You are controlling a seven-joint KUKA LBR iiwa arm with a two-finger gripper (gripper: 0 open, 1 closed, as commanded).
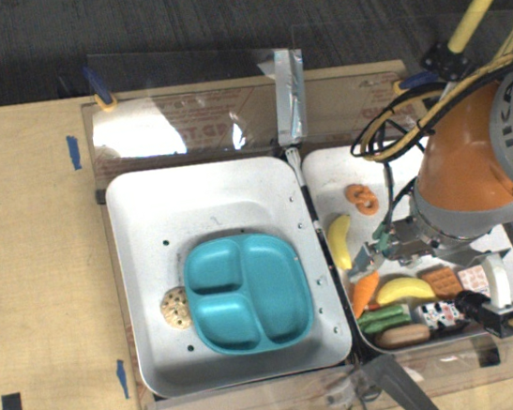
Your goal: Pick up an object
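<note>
Right bin, lower right of frame: toy food lies crowded here: a hot dog, green pepper, carrot, two bananas, and a pretzel farther up.
End effector: low over the right bin, just above the carrot and the upright banana; I cannot tell its grip state.
Left bin: a teal divided plate with a cookie beside it.
Progress: judged early, as nothing looks lifted and the grasp and raise remain.
</note>
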